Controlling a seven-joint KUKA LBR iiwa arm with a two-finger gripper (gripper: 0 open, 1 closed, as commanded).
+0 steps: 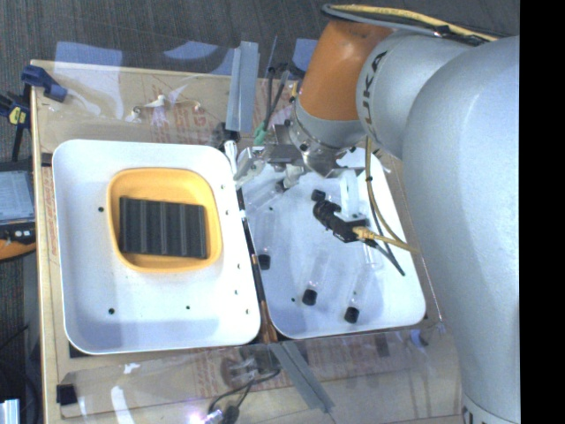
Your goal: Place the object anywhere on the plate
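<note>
A yellow plate (164,182) with a dark ribbed rectangular centre lies in the left bin (141,325), towards its upper middle. My gripper (282,166) hangs low over the far left corner of the right bin (388,312), just right of the wall between the two bins. The grey arm and its orange band (340,69) cover the gripper from above. A black fitting (334,217) with a yellow cable sticks out below the wrist. I cannot make out any object at the gripper.
Small black studs (308,297) dot the floor of the right bin. The raised walls (250,254) of both bins meet between plate and gripper. Clamps and cables (256,87) sit on the wooden bench behind the bins.
</note>
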